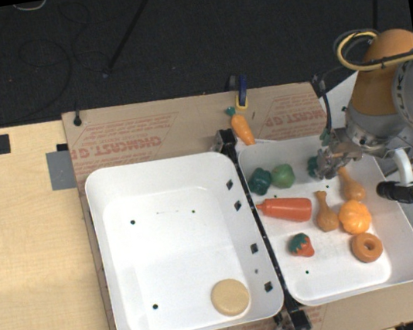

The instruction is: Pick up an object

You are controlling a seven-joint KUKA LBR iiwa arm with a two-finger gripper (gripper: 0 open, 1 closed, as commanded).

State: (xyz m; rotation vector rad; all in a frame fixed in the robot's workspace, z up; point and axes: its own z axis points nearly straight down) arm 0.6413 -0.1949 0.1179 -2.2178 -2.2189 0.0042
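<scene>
We see the robot's claw low over the far right part of the right-hand shallow white bin, near its far edge, with the grey arm and its orange band coming in from the right. The claw is a dark, busy cluster from this slanted overhead view, and we cannot tell whether it is spread or closed; nothing is visibly held in it.

Just beside the claw, toward the bin's near edge, lies a small tan gourd-shaped toy, its long axis running from the far edge toward the near edge. This looks like the closest candidate for a pick. A second tan, drumstick-shaped piece lies a little further toward the bin's left, also lengthwise far to near. Next to it sits a round orange fruit-like toy, and near the right bin's near edge a brown ring-shaped doughnut toy.

To the claw's left, along the far edge, are a light green round toy and a dark green lumpy toy. Below them a red-orange carrot-shaped toy lies crosswise, left to right, by the bin's left wall, with a small red strawberry toy nearer us.

We judge the next move to be a short drop and shift toward the near edge.

The left white bin holds a flat beige disc in its near right corner.
</scene>
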